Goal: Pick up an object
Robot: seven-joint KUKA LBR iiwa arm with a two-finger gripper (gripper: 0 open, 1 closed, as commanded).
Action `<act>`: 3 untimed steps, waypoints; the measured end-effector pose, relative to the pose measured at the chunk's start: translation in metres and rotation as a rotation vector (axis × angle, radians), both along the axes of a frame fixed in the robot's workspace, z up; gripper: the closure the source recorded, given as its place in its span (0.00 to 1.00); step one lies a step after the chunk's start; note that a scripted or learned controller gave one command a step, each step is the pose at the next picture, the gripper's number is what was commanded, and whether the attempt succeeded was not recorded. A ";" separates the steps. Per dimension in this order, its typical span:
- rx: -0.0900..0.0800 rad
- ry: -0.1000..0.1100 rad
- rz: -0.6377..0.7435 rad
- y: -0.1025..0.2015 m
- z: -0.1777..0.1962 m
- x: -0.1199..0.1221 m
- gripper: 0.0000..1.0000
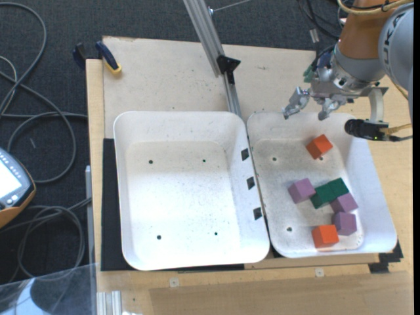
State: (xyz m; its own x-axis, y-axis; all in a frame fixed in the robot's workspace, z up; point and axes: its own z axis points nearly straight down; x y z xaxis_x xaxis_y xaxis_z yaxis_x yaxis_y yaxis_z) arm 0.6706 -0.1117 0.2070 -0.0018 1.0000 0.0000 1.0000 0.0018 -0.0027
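My gripper (pixel 306 110) hangs open above the far edge of the right bin (pixel 275 176), with nothing between its fingers. An orange cube (pixel 319 146) lies just below and to the right of it. Further toward the front sit a purple cube (pixel 302 190), a dark green block (pixel 329 192), two more purple cubes (pixel 344 203) (pixel 346 223) and a second orange cube (pixel 325 235).
The left bin (pixel 184 189) stands beside the right one. A slanted metal rail (pixel 210 38) runs over the bench behind the bins. A blue and yellow clamp (pixel 108 56) sits at the bench's far left corner. Cables lie on the floor to the left.
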 end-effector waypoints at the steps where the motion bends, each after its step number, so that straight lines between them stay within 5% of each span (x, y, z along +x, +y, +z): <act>1: 0.001 -0.001 -0.004 0.003 0.069 -0.114 0.00; 2: 0.001 -0.001 -0.002 0.004 0.066 -0.112 0.00; 3: 0.003 0.009 -0.004 -0.019 -0.072 -0.136 0.00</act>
